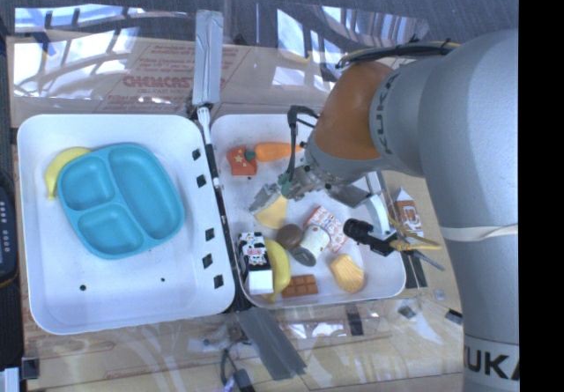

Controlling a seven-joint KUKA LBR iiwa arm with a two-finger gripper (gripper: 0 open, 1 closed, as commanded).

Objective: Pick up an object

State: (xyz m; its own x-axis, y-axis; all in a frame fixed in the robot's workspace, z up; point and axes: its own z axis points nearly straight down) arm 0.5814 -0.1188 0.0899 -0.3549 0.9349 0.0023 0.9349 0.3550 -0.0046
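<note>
Cheese wedge lies in the right bin, just under the gripper. Gripper state: cannot tell, nothing visibly held. Risk: crowding. A banana, a can and a carrot sit near; a descent could nudge neighbours or pinch two.

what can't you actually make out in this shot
- Gripper, camera view: too small and crowded against the yellow wedge to tell whether it grips anything.
- Right bin: its far right part is hidden under the arm.
- Yellow banana in the left bin: mostly tucked behind the blue divided plate.
- Milk carton: print too small to read.
</note>
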